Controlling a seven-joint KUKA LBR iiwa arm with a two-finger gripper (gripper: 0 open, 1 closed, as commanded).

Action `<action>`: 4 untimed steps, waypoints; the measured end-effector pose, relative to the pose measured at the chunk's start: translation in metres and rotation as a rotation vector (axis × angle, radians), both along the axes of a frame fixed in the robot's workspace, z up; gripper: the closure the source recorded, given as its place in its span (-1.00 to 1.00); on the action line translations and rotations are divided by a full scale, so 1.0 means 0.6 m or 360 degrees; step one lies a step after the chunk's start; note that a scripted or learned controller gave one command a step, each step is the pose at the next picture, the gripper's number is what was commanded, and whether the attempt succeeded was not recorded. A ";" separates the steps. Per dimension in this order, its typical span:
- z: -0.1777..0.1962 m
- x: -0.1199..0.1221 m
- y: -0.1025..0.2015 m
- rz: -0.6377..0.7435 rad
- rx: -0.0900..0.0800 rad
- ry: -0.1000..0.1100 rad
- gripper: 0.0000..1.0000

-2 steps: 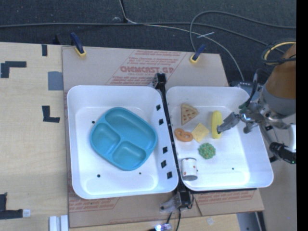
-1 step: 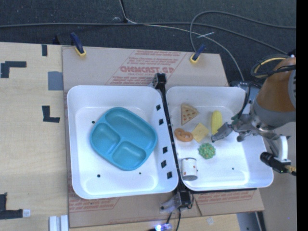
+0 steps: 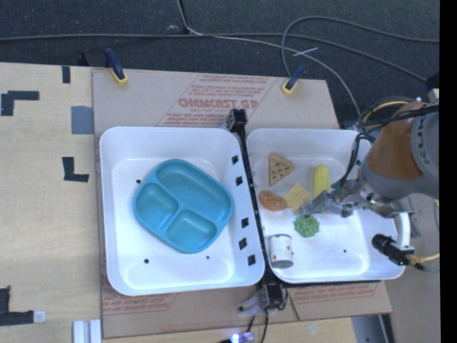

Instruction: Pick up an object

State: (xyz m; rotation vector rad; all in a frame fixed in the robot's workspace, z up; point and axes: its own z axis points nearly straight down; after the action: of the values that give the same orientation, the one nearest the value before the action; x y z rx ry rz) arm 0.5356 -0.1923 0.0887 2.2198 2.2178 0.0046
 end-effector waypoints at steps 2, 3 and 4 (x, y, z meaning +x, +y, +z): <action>0.112 0.020 0.012 0.0005 -0.0001 0.0002 1.00; 0.213 0.027 0.000 0.0003 -0.0003 -0.0001 1.00; 0.258 0.028 0.000 0.0004 0.0000 0.0004 1.00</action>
State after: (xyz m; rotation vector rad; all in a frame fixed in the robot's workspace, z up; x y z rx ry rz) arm 0.5524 -0.1922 0.2434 2.2183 2.2215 0.0017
